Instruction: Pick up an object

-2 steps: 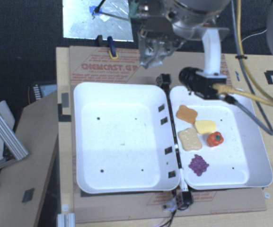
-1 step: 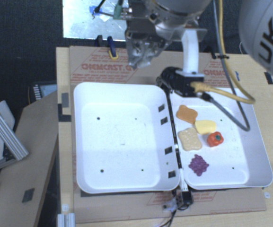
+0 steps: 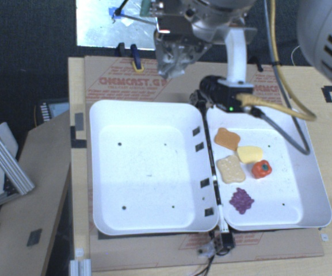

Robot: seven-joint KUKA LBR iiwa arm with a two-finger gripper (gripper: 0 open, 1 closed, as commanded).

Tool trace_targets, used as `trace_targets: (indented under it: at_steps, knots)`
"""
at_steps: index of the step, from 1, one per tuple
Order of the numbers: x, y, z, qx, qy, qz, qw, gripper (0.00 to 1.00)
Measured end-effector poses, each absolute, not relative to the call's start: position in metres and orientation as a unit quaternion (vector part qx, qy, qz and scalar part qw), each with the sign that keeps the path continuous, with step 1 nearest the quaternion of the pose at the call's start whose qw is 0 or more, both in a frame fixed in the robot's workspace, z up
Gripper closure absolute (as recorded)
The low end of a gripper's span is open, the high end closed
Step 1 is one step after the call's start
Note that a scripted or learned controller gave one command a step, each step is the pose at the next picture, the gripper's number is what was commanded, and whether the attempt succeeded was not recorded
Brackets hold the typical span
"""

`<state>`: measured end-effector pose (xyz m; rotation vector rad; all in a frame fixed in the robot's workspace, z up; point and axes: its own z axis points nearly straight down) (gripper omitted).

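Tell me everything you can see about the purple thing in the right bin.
The purple thing is a small toy bunch of grapes, a bumpy cluster of little round beads, in matte violet that looks like plastic or rubber. It lies flat on the floor of the right bin, toward the near left part, close to the divider between the bins. It sits apart from the other items, just below the pale toast-shaped piece, touching neither it nor the bin wall. The gripper is well away, above the bench behind the bins.

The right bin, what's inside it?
The right bin holds an orange toast-like piece, a yellow wedge, a red tomato-like toy, a beige slice and purple grapes. Nothing looks covered.
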<state>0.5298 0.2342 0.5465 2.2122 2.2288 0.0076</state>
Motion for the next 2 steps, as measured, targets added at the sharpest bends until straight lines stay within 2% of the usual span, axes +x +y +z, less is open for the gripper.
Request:
trace_targets:
  at_steps: [2]
  knots:
    - [0.53, 0.235, 0.569, 0.702, 0.712, 0.0046, 0.001, 1.0]
